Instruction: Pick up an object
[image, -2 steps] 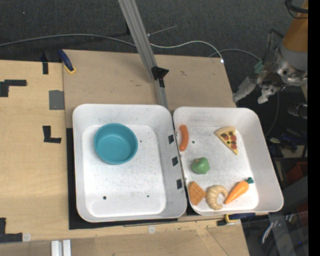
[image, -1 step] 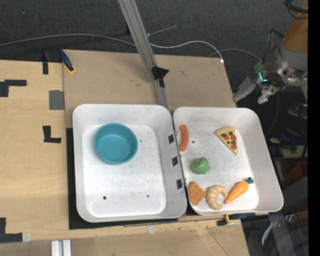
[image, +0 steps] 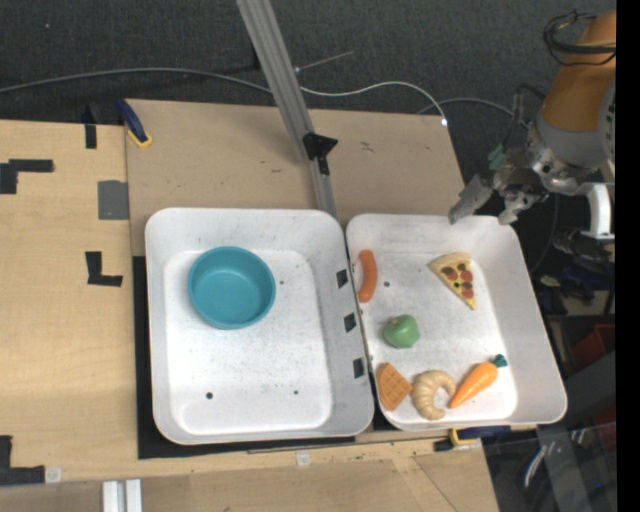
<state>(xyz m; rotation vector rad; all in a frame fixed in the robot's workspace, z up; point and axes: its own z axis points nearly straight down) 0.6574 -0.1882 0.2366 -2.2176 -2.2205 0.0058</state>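
The desk (image: 60, 300) is pale wood and carries two shallow white bins side by side, so things can pass from one to the other. The left bin (image: 180, 400) holds a round teal bowl (image: 232, 287). The right bin (image: 530, 330) holds small plastic play food, loosely scattered: a pizza slice (image: 455, 278), curled croissant (image: 432, 392), carrot (image: 474, 382), sausage (image: 366, 274), waffle (image: 393, 384) and green apple (image: 401, 331). My hand (image: 487, 203) hovers over the right bin's far corner, fingers apart, clamped on nothing.
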